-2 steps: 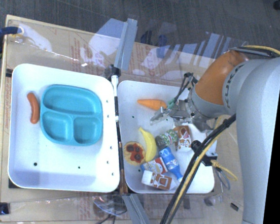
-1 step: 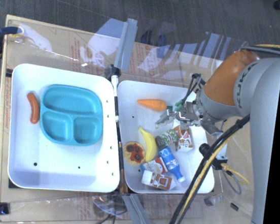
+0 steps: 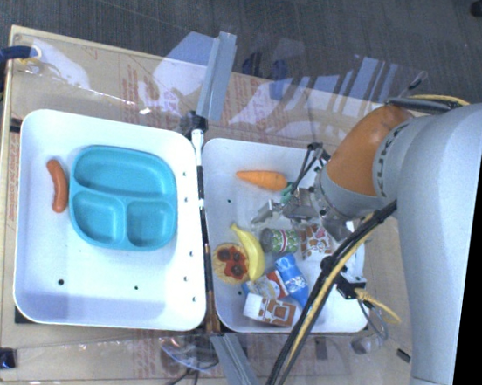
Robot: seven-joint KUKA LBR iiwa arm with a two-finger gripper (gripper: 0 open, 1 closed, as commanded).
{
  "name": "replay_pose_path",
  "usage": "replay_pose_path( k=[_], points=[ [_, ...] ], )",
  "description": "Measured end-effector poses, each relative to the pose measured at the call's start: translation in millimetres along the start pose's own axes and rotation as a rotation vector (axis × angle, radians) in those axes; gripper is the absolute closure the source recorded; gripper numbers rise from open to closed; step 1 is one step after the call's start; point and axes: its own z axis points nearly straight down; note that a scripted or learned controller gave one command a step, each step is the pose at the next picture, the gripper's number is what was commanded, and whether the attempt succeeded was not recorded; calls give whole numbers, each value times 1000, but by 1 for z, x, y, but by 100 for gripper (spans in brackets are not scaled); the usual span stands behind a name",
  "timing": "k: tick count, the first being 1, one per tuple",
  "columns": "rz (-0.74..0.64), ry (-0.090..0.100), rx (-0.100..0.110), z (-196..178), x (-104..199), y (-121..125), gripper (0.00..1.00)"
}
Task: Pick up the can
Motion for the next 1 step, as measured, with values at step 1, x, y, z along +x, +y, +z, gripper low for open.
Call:
replay_pose_path(
  k=[1],
  points=[
    [-29,0,-4,-2,46,34,0]
  ],
)
